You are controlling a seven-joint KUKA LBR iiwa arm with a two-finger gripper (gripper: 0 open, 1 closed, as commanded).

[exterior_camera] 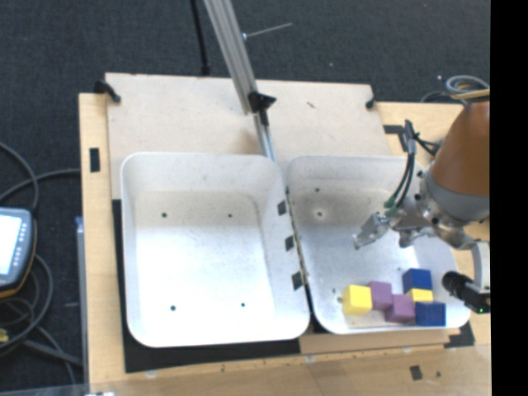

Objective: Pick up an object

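The arm comes in from the right edge of the frame, its orange band high at the right, and its gripper (373,230) hangs over the middle of the right bin (330,180). From where I stand the gripper is a small grey tangle of metal, and I cannot tell how its fingers are set; nothing shows between them.

The blocks sit huddled in the lower right corner of that bin, below and to the right of the gripper and apart from it. A yellow block (358,299) lies furthest left, touching a purple block (381,294), with a second purple block (402,308) just beside it. Further right, a blue block (417,279) stands above a small yellow block (421,294) and another blue block (430,313).

The left bin (206,246) fills the centre-left of the frame on the pale bench (190,114). A slanted aluminium rail (233,44) runs down from the top centre to between the bins.
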